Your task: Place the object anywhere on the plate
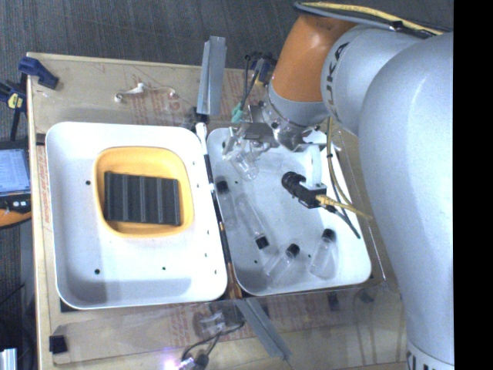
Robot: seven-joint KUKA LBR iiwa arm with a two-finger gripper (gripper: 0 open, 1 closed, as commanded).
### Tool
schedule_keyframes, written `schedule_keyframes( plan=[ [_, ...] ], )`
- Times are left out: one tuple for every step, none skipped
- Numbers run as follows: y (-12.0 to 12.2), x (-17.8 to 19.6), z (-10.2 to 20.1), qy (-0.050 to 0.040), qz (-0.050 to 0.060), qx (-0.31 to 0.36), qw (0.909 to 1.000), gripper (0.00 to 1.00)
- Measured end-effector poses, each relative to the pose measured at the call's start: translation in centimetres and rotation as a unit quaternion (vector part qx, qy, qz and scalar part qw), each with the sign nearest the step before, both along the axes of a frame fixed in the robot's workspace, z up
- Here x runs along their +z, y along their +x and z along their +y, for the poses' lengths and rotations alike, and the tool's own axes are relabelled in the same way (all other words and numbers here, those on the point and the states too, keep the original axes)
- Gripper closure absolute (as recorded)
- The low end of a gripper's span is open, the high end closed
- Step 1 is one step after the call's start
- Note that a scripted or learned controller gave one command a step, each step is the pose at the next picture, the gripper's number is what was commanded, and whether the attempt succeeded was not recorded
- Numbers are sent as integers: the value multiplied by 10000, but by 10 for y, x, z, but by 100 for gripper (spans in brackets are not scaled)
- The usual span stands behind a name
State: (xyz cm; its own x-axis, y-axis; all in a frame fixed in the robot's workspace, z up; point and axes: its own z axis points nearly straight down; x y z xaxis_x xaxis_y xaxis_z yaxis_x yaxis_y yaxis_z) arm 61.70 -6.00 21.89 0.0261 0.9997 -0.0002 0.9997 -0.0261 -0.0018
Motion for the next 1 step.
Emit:
schedule_keyframes(
  plan=[
    [3,-28,45,4,18,579,9983,100]
  ],
)
